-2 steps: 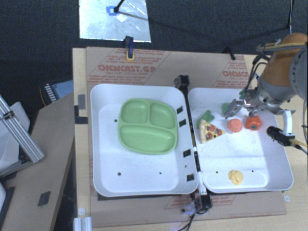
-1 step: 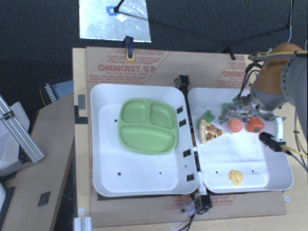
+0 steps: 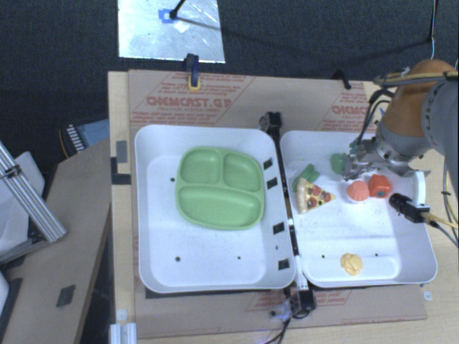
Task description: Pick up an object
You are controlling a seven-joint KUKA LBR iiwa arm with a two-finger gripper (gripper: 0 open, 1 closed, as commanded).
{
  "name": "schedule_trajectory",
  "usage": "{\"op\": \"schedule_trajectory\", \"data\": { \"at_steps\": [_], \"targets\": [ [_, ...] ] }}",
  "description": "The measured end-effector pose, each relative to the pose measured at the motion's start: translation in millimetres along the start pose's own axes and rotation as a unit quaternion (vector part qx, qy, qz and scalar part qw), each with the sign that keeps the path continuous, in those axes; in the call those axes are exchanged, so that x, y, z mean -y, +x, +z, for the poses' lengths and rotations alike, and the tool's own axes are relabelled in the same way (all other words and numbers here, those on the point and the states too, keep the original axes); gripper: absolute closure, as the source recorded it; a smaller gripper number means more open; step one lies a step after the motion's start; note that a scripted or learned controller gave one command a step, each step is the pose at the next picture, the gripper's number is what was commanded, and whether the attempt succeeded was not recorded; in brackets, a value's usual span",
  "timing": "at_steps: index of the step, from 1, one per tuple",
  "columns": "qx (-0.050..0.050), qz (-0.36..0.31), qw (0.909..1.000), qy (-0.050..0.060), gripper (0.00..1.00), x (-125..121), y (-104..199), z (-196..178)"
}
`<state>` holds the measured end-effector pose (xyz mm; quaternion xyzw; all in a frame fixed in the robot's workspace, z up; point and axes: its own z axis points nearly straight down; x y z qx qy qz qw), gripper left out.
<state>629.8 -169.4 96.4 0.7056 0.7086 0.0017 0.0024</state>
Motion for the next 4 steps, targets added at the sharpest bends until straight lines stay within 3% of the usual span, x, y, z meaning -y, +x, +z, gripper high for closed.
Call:
{"op": "schedule_trajectory", "data": {
  "at_steps": [3, 4],
  "targets": [
    [0.001, -0.001, 1.0, -0.001, 1.0, -22, 7, -178],
    [-0.001, -0.002, 1.0, 0.002, 1.0, -1, 61, -181]
  ]
}}
